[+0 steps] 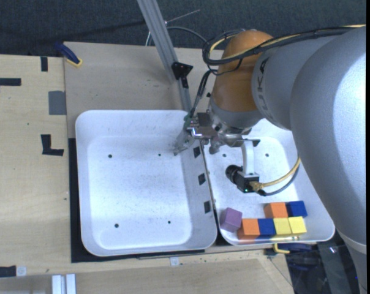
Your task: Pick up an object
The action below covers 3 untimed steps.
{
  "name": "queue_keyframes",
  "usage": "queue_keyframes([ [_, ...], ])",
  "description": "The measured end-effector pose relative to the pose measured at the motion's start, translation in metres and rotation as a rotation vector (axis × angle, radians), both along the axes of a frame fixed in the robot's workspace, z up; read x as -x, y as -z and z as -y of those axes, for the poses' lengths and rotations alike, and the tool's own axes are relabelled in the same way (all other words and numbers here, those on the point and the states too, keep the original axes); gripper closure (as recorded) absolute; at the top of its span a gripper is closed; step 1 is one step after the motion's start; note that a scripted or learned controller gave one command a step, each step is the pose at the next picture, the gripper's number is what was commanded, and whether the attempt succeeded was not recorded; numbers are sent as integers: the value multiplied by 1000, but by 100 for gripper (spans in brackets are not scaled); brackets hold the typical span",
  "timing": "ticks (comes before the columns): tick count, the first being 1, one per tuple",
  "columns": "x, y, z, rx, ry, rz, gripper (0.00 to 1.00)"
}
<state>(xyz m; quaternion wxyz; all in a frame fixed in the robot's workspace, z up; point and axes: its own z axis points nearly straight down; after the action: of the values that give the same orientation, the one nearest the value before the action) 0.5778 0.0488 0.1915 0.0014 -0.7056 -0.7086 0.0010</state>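
arm: grey KUKA arm [320, 103] reaches in from right, orange band [237, 72] above wrist
gripper: gripper [200, 141] low over the divide between the two bins; grip state — cannot tell
left bin: left bin [136, 182], white, speckled floor
right bin: right bin [277, 158], blocks at near edge
blocks: purple block [231, 218] slightly apart at left; orange blocks [251, 226], blue blocks [295, 209], yellow blocks [289, 225] clustered touching
gripper vs blocks: well apart, nothing seen held

Two bins [136, 118], six blocks [277, 220]
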Motion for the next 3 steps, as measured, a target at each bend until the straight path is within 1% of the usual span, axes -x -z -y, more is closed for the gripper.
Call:
queue_keyframes([
  [1,-21,-49,-30,-1,-1,7,0],
  [2,-19,-46,-28,2,2,2,0],
  [3,-28,3,-26,3,4,-3,0],
])
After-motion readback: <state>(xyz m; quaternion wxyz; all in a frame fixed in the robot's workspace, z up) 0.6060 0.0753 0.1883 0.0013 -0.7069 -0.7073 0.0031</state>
